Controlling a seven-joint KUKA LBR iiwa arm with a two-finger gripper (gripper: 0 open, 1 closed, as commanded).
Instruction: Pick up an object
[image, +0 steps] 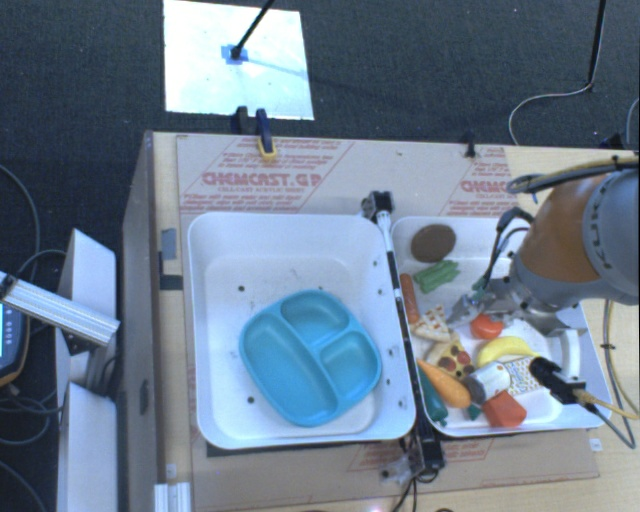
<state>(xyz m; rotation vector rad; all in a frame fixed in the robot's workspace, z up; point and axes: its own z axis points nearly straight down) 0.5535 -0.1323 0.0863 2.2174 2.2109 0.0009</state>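
Note:
The right bin (600, 400) holds several toy foods. Among them are a brown round patty (433, 241), a green piece (436, 274), a red sausage (408, 297), a cracker wedge (432, 326), a red tomato (487, 326), a yellow banana (507, 349), an orange carrot (445, 383), a pizza slice (455, 356), a white and grey can (490, 380) and a red block (505, 409). My gripper (472, 305) is low in this bin, between the green piece and the tomato, just right of the cracker wedge. Nothing shows as held in it.
The left bin (215, 250) holds a blue divided plate (310, 355). The grey and orange arm (570, 240) crosses the right bin's far right side. A divider rail (395, 290) runs between the bins. The bench's brown board (300, 175) lies behind them.

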